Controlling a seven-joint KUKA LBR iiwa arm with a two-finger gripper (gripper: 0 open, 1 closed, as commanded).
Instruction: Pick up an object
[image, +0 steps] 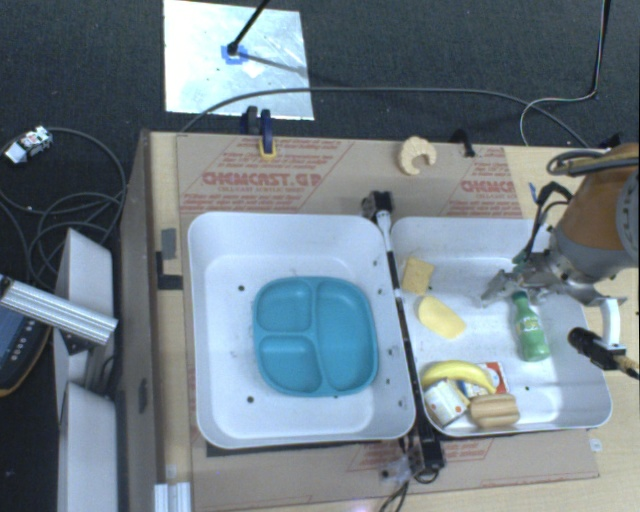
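Pincer (522, 283) over right bin (560, 405); bench (300, 180) on dark carpet (80, 60).

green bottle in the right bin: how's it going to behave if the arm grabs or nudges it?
The green bottle lies on its side on the right bin floor, so a sideways nudge would probably roll it. Its rounded, smooth-looking body may slip from a two-finger pinch unless gripped across the width. It looks like a small rigid toy, likely light. The end effector sits right by its cap.
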